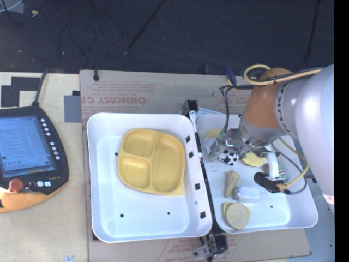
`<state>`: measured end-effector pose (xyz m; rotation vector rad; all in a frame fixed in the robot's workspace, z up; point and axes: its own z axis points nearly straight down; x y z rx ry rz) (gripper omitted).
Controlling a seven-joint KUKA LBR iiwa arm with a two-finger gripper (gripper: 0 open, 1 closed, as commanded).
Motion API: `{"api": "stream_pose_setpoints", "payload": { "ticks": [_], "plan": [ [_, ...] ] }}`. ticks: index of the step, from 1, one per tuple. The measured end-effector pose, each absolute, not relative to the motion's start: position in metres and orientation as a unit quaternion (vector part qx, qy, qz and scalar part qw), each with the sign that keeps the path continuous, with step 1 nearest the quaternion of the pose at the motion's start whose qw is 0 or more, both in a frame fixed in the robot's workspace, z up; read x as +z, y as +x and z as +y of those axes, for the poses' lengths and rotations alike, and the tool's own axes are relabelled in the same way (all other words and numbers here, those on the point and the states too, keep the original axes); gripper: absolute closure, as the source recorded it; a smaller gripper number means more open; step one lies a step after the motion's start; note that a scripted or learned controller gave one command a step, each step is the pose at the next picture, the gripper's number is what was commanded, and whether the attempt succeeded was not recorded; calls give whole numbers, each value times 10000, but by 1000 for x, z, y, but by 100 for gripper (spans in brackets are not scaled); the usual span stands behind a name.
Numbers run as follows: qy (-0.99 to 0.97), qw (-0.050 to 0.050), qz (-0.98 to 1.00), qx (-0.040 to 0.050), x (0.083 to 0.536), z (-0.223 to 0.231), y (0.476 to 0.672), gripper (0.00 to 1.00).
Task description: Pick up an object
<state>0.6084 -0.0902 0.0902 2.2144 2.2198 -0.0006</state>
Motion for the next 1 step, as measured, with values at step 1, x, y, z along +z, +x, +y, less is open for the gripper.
{"api": "stream_pose_setpoints", "payload": {
  "ticks": [1],
  "plan": [
    [7073, 1, 7069, -17, 101, -91, 605, 100]
  ]
}}
